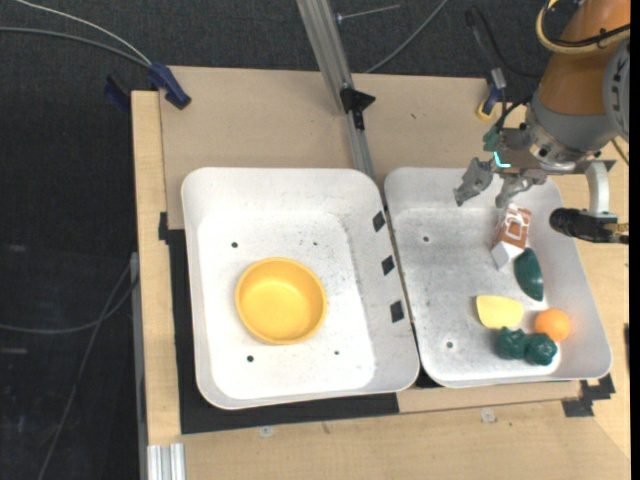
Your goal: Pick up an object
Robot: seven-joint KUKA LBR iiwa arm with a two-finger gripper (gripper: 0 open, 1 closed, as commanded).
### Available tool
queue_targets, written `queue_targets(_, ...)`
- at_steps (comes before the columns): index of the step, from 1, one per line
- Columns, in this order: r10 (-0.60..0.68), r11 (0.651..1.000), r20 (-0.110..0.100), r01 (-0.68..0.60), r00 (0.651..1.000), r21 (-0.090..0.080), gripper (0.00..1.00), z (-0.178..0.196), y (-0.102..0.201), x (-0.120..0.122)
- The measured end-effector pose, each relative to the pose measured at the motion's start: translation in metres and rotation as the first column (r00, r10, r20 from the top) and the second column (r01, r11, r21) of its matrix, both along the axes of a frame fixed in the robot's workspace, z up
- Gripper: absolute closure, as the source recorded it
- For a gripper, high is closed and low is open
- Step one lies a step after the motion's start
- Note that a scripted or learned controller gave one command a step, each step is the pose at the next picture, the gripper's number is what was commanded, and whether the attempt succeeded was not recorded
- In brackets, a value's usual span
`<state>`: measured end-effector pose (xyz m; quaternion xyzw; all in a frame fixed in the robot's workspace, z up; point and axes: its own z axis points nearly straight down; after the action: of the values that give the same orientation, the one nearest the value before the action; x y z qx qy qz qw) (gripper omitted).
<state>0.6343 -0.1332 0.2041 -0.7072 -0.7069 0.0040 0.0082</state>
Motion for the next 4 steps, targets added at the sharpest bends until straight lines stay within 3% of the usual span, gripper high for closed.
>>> queue_targets(1, 0.001, 1.0, 0.009, -0.001, 1.0, -0.001, 0.0, 0.005, 0.0, 0.002)
queue_targets(3, 0.001, 1.0, 0.001, -0.001, 1.0, -0.001, 0.0, -0.106, 0.008, 0.006)
queue_targets(4, 0.002, 1.0, 0.011, -0.002, 1.0, -0.001, 1.0, -0.088, 0.008, 0.009)
